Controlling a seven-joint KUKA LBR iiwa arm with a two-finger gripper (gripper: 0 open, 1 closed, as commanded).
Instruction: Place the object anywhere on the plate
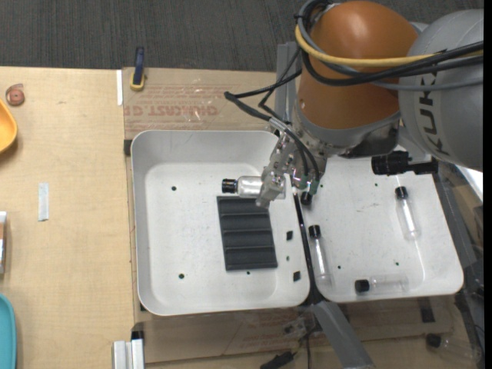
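Note:
A black ribbed plate (247, 233) lies flat in the middle of the left white bin (154, 206). Just beyond the plate's far edge hangs a clear tube with a black cap (242, 185), lying sideways with the cap pointing left. My gripper (270, 186) reaches down from the orange wrist band (354, 60) and is shut on the tube's right end. The tube sits over the bin floor at the plate's top rim, not over the plate's middle.
The right bin (430, 275) holds three more clear tubes: one at the right (407, 214), one by the left wall (317, 252), one along the front (380, 285). A cardboard sheet (184, 102) lies behind the left bin. The wooden bench (69, 206) extends left.

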